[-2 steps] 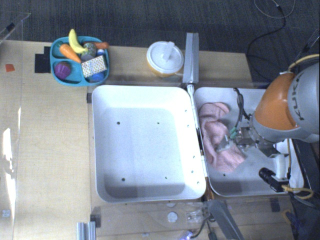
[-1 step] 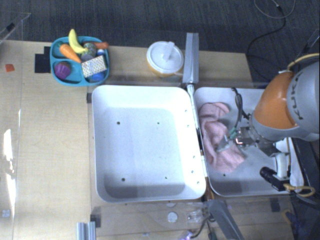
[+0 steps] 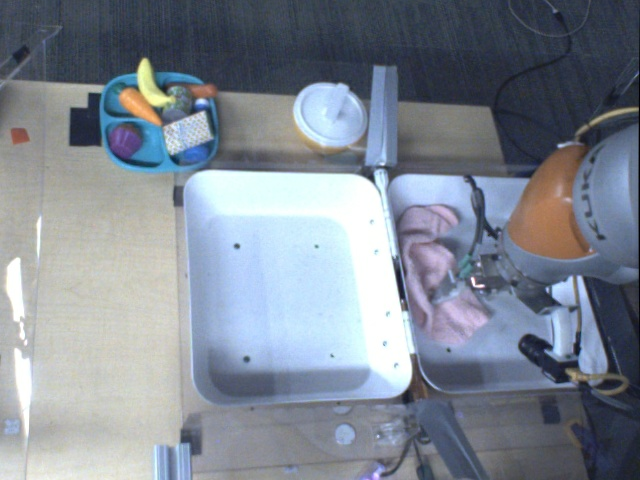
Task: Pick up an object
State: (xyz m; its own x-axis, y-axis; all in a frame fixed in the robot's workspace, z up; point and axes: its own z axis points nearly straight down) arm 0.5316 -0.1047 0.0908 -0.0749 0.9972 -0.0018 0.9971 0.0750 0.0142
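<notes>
Orange-banded and bulky, my arm (image 3: 570, 218) looms over the right bin (image 3: 500, 373), wrist dipped low. Down there, a pink cloth (image 3: 435, 268) lies crumpled along the bin's left side, and my fingers (image 3: 462, 276) sit right at its right edge, touching or just over the folds. Spread or pinched? I cannot tell; the wrist hides too much. Nothing looks lifted yet: the cloth lies flat on the bin floor, so the pick is not yet done. Over on the left, the big bin (image 3: 200, 268) waits on the table (image 3: 90, 318).
</notes>
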